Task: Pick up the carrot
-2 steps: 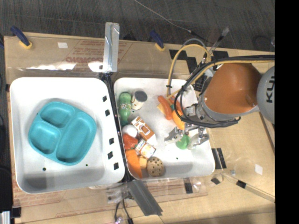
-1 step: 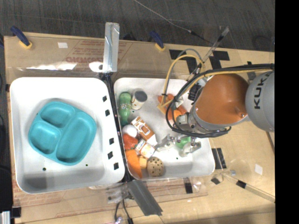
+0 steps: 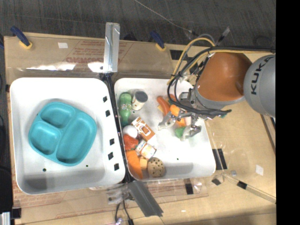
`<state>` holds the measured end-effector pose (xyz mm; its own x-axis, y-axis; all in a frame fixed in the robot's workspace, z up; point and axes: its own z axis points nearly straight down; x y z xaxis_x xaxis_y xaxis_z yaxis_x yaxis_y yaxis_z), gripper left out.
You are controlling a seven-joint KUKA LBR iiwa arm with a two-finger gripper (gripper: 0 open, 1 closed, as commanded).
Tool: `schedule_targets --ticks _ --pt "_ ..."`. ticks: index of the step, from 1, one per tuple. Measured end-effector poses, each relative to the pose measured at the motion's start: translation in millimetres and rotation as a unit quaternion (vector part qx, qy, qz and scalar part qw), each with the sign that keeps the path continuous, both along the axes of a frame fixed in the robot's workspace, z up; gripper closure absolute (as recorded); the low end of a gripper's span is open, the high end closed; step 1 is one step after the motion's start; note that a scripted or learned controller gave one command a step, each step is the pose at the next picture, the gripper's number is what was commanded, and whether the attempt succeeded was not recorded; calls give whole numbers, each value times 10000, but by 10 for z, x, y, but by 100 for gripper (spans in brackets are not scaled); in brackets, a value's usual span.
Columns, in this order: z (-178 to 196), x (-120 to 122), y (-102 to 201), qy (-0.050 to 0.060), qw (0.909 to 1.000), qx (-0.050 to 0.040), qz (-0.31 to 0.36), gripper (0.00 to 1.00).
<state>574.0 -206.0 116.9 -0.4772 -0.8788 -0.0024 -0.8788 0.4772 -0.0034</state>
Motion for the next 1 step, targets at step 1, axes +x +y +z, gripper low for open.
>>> schedule_targets --ticks 1 --pt "-249 30 -29 28 9999 7 159 0"
